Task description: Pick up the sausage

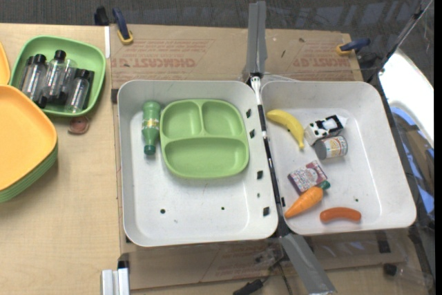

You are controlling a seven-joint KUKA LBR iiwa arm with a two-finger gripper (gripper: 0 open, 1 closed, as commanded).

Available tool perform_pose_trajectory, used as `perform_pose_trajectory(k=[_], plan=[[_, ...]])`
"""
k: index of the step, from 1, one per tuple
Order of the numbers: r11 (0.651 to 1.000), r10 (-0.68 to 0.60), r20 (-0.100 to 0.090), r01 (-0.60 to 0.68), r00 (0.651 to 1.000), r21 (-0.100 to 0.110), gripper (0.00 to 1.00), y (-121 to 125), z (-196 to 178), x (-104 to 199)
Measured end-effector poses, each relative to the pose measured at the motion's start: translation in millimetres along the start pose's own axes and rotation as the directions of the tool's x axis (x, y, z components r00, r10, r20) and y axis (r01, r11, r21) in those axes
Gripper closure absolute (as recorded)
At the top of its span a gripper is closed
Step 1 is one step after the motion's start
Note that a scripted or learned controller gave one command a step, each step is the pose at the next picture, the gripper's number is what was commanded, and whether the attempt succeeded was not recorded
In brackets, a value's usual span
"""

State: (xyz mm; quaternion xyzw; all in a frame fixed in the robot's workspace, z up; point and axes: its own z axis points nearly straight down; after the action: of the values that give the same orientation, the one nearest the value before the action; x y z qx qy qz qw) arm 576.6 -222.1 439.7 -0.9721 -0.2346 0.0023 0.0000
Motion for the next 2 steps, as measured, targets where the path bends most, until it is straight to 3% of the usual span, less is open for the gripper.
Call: perform_pose_trajectory(k=[1,2], plan=[[0.964,0.266,0.001,-0.266,0.964,0.001,1.0,0,0,0],[0.988,-0.157,0.001,0.157,0.988,0.003,1.0,15,26,29]])
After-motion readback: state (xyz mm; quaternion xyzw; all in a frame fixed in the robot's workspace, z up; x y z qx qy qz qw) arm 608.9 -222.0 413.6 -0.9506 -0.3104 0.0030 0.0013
